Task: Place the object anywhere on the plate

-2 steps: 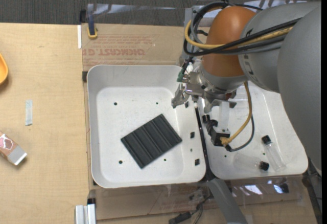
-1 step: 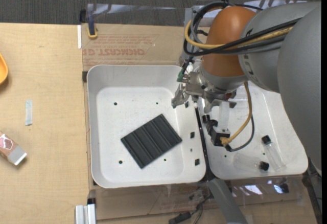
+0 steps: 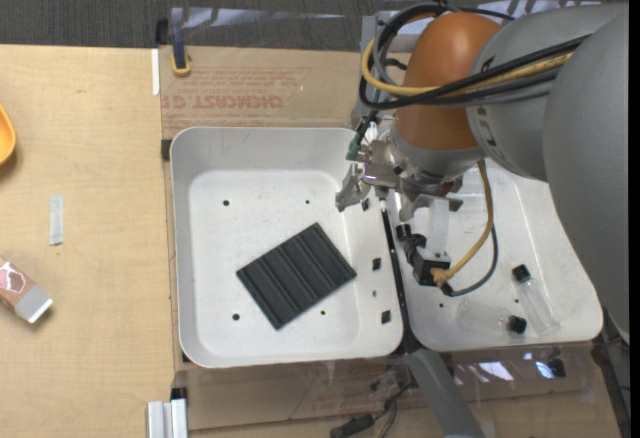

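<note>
The grey arm with its orange band (image 3: 445,76) is reaching in over the dividing edge between the two shallow white bins. The left white bin (image 3: 200,226) is carrying a dark ribbed rectangular plate (image 3: 296,275), lying tilted near the bin's front right corner. The two-finger gripper (image 3: 372,188) is hovering above that bin's right edge, beyond the plate. The right white bin (image 3: 560,256) is holding a clear, black-capped small object (image 3: 525,301) near its front right corner.
</note>
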{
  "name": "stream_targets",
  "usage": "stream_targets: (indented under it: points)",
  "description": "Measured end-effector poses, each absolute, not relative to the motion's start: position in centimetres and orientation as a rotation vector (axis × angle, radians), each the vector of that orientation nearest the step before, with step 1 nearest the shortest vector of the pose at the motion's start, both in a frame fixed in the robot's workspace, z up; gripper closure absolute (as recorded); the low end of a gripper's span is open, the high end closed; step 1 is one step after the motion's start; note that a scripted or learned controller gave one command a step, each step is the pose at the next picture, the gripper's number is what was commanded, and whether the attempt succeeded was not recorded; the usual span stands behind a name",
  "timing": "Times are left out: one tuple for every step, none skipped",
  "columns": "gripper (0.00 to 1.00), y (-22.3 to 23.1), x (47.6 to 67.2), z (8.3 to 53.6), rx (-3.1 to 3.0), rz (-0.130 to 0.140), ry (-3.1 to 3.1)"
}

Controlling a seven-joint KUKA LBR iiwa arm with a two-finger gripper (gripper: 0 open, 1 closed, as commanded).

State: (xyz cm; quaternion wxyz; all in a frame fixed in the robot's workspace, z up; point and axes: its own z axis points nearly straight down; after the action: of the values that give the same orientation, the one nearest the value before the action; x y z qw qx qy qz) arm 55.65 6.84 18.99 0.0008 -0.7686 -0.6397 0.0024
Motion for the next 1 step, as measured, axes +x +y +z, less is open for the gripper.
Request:
stream_targets:
  points:
    - [0.00, 6.84, 55.65, 18.99, -2.413, 0.007, -2.009]
